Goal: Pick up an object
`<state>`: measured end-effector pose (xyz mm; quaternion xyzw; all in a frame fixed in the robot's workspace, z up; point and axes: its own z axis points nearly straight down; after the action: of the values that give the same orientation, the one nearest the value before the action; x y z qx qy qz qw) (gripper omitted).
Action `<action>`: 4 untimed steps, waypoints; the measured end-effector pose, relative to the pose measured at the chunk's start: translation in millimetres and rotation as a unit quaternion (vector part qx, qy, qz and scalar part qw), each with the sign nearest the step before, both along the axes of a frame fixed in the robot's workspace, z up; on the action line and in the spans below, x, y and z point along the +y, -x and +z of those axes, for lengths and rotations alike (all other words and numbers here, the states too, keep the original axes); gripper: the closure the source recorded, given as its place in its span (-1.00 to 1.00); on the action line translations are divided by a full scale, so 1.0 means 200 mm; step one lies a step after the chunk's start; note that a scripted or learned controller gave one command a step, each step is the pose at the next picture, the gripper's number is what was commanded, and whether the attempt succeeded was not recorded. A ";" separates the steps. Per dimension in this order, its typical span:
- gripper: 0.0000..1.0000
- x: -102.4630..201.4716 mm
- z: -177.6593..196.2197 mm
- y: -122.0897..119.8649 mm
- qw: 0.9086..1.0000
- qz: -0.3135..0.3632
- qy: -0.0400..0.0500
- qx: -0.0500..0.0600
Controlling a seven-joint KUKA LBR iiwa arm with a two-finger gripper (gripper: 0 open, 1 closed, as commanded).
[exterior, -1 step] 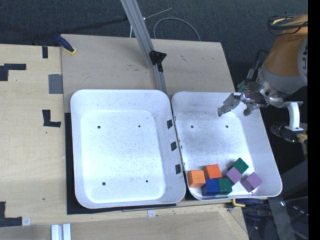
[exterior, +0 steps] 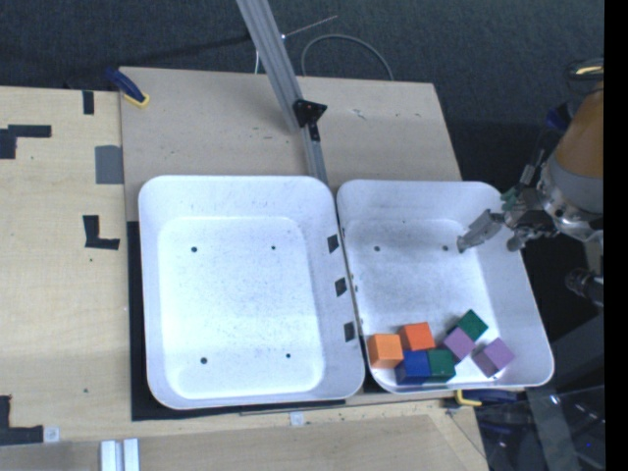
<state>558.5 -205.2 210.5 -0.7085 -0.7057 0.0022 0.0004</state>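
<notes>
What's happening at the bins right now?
The arm reaches in from the right, its tool over the upper right part of the right bin, with nothing visibly in it. The blocks, orange, blue, green and purple, sit clustered at that bin's near edge, untouched. The left bin lies beside it.

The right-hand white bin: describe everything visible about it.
The right-hand shallow white bin looks like speckled plastic with rounded corners and a raised rim. It sits flat beside the left bin, their rims meeting. Small blocks cluster at its near edge: two orange, one blue, two green, two purple. The gripper hovers over its far right corner.
</notes>
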 end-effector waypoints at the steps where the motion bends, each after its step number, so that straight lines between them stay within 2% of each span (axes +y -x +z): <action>1: -1.00 0.22 0.76 0.03 1.000 0.004 0.000 -0.006; 2: -1.00 0.53 0.16 0.25 1.000 0.003 -0.003 0.004; 3: -1.00 0.39 0.79 0.37 1.000 0.001 0.000 -0.006; 4: -1.00 0.52 0.37 0.25 1.000 0.003 -0.002 0.003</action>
<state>508.1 -101.7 285.2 -0.7063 -0.7079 0.0027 0.0037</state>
